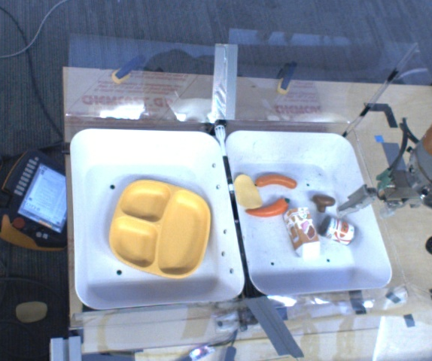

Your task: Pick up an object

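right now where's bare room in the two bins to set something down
Free: the right bin's floor along its near wall, and its far strip beyond the sausage. In the left bin, just the margins around the yellow tray. Crowded: mid right bin, around the carton.

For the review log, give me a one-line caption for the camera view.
Gripper reaches into the right bin among toy food; a yellow divided tray lies in the left bin.

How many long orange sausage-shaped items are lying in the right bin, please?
2: one orange sausage-shaped piece near the bin's upper middle, and one orange carrot-like piece just below it, beside the pale yellow piece.
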Controlling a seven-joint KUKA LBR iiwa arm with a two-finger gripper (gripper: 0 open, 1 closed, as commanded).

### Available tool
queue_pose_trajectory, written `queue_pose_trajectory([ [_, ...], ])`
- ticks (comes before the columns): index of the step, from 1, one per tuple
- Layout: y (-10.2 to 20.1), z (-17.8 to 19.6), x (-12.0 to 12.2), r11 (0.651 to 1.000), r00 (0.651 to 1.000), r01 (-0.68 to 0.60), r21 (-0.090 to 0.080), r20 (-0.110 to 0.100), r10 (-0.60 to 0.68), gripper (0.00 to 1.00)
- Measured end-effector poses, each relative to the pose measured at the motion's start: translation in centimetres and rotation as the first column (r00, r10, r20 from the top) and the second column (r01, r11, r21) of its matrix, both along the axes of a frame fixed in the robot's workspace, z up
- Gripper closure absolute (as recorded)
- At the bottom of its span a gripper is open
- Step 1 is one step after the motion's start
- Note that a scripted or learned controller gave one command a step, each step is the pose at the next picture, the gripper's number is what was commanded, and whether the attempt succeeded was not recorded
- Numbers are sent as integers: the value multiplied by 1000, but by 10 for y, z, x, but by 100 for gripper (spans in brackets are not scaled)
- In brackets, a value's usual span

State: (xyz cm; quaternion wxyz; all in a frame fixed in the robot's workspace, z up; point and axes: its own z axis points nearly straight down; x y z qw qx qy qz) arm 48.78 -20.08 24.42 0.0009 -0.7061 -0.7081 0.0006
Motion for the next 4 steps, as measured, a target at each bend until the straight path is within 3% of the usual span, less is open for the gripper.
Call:
queue_pose_trajectory([
  [1,-14,-139,20,999,999,41,6,5,-42,0],
  [2,-3,-152,80,998,998,-62,-4,19,62,0],
  [3,-2,-142,81,998,998,-63,-3,20,63,100],
  [4,27,-43,170,999,999,-48,-5,2,48,100],
])
